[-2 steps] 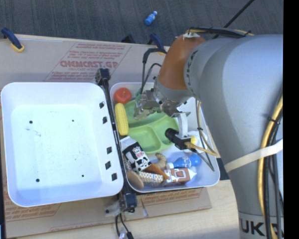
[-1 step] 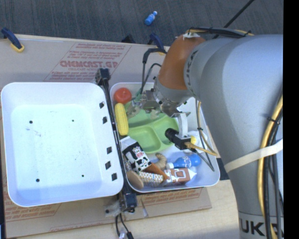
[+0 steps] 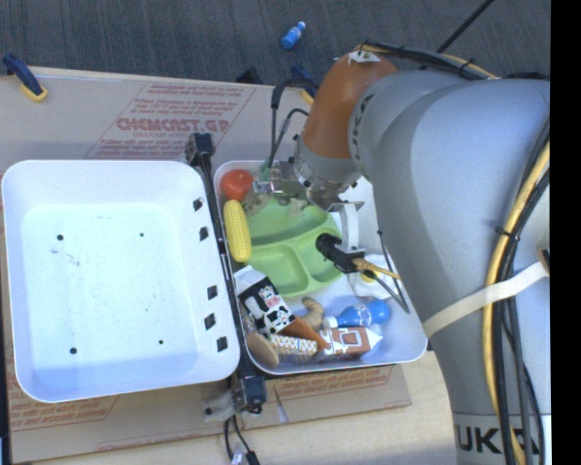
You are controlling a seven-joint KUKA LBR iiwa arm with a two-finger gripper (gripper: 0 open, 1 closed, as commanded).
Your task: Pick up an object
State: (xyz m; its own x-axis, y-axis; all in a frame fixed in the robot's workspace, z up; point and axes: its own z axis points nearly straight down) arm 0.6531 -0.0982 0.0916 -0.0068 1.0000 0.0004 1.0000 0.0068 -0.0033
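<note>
My gripper (image 3: 276,190) reaches down into the far part of the right bin (image 3: 402,342), over the far edge of a green divided plate (image 3: 286,250). A red tomato-like ball (image 3: 236,182) lies just left of it, and a yellow corn cob (image 3: 237,231) rests along the bin's left wall. Toward the near end lie a black-and-white carton (image 3: 264,303), an ice-cream cone (image 3: 305,342), a brown bread-like piece (image 3: 261,350), a blue-and-clear bottle (image 3: 360,315) and a small orange-white box (image 3: 349,340). The fingertips are hidden by the wrist.
The left bin (image 3: 107,269) stands beside the right one, sharing a black clipped divider (image 3: 213,260). The grey arm covers the right bin's right side. Cardboard lies under both bins, with a blue clamp (image 3: 24,76) at the far left corner.
</note>
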